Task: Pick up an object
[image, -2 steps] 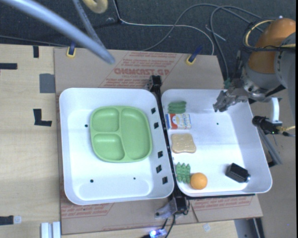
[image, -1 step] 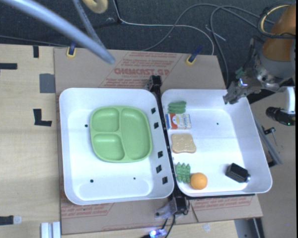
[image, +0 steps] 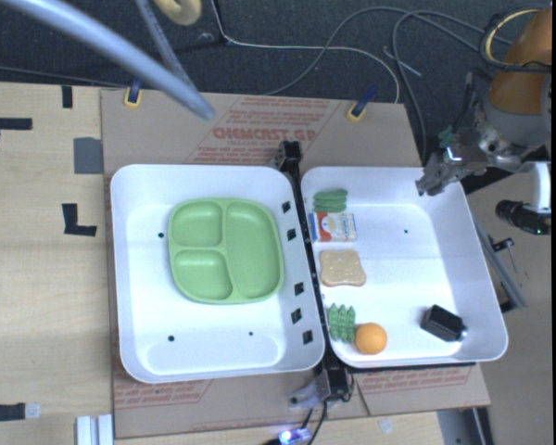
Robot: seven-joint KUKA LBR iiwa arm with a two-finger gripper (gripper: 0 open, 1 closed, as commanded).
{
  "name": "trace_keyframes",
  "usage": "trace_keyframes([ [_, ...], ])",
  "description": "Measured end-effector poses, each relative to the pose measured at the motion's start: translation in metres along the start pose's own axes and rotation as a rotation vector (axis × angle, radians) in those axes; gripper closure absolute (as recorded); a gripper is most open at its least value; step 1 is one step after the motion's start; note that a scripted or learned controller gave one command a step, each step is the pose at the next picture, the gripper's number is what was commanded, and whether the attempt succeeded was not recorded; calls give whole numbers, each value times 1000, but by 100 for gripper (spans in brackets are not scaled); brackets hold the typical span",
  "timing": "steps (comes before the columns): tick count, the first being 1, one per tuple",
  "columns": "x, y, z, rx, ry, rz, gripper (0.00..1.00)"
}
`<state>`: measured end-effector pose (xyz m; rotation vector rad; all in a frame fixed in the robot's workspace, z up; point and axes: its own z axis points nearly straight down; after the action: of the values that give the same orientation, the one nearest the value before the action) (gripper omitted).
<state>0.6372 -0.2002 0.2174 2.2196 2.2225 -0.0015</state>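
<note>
The right bin (image: 445, 213) holds several small objects along its left side: a green item (image: 330, 198) at the top, a small red and white carton (image: 334, 226), a tan toast-shaped piece (image: 341, 269), a green leafy piece (image: 340, 321) and an orange ball (image: 371, 338). A black block (image: 442, 323) lies near the bin's front right corner. My gripper (image: 432, 182) hangs over the bin's far right rim, away from all the objects, with nothing visible between its fingers.
The left bin (image: 139, 248) carries a green divided plate (image: 227, 250). A black clip strip (image: 301, 258) joins the two bins. Cables run across the dark floor behind the bench, and a grey pole (image: 102, 35) crosses the upper left.
</note>
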Motion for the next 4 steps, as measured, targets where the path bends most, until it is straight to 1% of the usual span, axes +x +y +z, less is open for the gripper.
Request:
trace_keyframes([
  [1, 49, -13, -9, 1, 2, -3, 100],
  [2, 100, -13, -3, 1, 2, -4, 100],
  [3, 154, -32, 0, 2, 2, -4, 100],
  [4, 204, -35, 7, 2, 3, -4, 100],
])
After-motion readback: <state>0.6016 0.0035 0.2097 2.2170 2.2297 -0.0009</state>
